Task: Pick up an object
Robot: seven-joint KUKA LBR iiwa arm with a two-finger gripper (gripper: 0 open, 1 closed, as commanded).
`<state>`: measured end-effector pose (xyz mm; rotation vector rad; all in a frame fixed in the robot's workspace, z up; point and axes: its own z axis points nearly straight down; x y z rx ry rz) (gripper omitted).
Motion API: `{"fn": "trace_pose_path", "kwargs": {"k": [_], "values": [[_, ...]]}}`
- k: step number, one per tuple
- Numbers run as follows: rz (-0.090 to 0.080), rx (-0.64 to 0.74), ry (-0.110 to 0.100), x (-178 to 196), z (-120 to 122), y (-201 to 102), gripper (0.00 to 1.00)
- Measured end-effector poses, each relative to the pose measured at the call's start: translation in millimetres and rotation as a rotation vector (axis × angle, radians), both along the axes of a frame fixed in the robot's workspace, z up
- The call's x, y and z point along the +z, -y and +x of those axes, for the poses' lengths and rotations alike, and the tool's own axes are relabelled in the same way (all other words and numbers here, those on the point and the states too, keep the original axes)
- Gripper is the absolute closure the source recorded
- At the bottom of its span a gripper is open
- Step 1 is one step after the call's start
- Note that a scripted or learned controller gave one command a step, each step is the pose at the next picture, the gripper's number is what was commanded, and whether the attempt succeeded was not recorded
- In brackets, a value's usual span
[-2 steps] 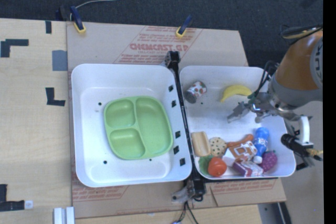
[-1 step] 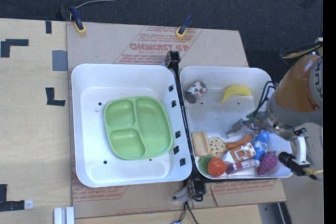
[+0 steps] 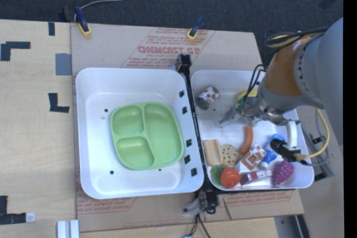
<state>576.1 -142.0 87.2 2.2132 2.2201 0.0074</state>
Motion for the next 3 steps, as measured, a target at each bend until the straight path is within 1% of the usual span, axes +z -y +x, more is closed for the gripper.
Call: {"fn": "trace_pose_path", "kwargs": {"k": [1, 2, 3], "values": [[-0.001, -0.003, -0.006, 1.6, -29.2, 27.4, 0.0], [-0.002, -0.003, -0.005, 11.2, -28.8, 27.3, 1.0], [0.002, -0.001, -0.008, 74.6, -13.7, -35.1, 1.0]]}}
